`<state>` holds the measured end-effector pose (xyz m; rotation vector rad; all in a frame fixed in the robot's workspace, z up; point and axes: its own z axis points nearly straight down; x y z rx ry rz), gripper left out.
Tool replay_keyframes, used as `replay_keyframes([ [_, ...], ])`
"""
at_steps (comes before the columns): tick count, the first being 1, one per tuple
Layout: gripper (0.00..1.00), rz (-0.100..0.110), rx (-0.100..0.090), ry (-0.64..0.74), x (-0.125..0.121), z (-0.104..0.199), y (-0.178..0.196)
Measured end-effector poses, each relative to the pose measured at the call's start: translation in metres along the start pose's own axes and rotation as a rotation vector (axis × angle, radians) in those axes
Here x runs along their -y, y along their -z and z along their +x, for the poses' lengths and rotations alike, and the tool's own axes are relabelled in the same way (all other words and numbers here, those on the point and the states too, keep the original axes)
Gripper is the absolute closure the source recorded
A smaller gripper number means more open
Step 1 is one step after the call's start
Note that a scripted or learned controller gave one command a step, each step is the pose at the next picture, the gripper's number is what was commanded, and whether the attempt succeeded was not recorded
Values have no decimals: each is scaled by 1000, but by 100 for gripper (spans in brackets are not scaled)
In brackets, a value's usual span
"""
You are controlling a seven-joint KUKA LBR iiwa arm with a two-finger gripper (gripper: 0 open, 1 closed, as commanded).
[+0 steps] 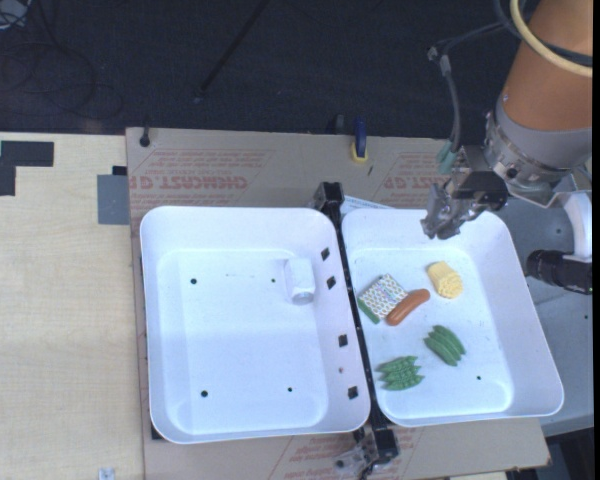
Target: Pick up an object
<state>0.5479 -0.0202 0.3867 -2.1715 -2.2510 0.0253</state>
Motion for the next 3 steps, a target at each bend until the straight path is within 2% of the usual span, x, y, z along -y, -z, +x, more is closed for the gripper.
replay_keyframes([
  [3,100,7,1,25,-1,2,28],
])
